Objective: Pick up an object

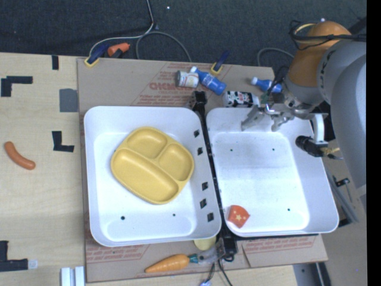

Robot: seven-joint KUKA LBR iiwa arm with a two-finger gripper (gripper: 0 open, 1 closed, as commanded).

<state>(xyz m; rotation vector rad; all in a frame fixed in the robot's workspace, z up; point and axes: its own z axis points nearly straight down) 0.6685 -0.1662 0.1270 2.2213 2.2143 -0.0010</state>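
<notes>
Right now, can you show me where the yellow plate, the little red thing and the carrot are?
plate (153, 164), camera view, middle divider
red thing (238, 216), camera view, its middle
carrot (167, 263), camera view, orange body

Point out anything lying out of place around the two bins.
A toy carrot and a sausage lie outside the bins, carrot at the near edge, sausage far left. A small red piece sits in the right bin.

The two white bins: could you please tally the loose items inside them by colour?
Yellow: 1, the divided plate in the left bin.
Red: 1, the small red item in the right bin.
Total: 2.
</notes>
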